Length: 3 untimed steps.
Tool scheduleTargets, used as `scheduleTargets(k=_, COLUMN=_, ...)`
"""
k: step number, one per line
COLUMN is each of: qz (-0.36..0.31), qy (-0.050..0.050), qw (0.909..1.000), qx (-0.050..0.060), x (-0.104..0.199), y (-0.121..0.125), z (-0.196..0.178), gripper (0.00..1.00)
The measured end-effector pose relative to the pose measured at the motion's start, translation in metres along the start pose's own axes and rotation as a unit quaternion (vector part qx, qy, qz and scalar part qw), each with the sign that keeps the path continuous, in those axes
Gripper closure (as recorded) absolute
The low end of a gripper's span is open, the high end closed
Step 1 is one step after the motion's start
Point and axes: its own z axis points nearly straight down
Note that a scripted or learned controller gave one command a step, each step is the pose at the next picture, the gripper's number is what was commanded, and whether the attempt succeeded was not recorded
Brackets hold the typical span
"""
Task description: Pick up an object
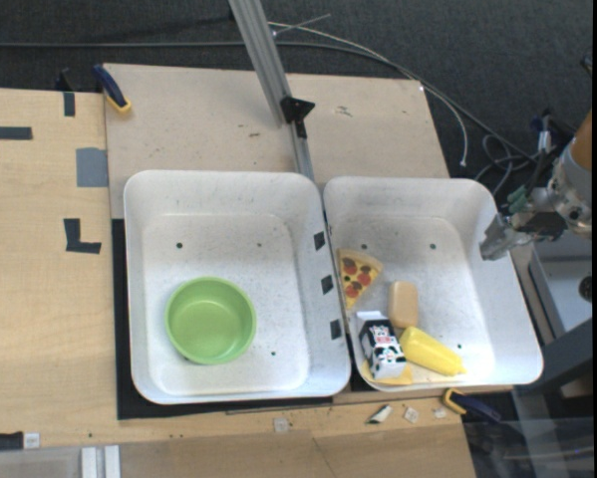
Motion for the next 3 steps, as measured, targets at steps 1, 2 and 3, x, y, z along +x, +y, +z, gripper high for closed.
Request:
scheduleTargets(k=1, qz=0.0, qy=0.0, qw=1.0, qx=0.0, x=0.0, y=0.0, z=0.0, gripper=0.0)
scheduleTargets(k=2, qz=0.0, qy=0.0, qw=1.0, qx=0.004, x=-0.003, y=0.001, z=0.067, gripper=0.0)
scheduleTargets(k=3, qz=0.001, qy=0.0, qw=1.0, qx=0.004, x=-0.01, y=0.004, z=0.127, gripper=0.0)
